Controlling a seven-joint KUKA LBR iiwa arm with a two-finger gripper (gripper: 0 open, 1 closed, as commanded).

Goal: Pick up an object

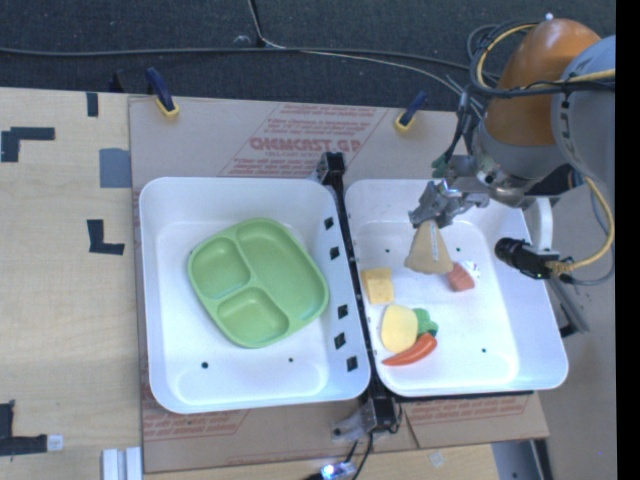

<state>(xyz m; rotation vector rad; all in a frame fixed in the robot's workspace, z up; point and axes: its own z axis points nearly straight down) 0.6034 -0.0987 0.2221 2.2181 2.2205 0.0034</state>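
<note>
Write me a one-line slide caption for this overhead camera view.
Claw poised at the tip of a tan cone-shaped piece in the right white bin; green divided plastic tray in the left white bin.

The left white plastic bin [170,368] is largely taken up by a green three-compartment plastic tray [258,281] lying at its centre; bare floor remains along the near edge and in the near-left corner. In the right white plastic bin [530,353], the near-right corner and the right edge offer open floor. Its left side is crowded: a yellow block [379,287], a yellow rounded toy [398,327], a small green piece [426,320] and a red chilli-shaped toy [412,351] lie close together. A tan cone-shaped piece [431,251] and a small red block [460,278] sit mid-bin under the grey metal gripper [437,211]. A black divider [343,268] runs between the bins.
</note>
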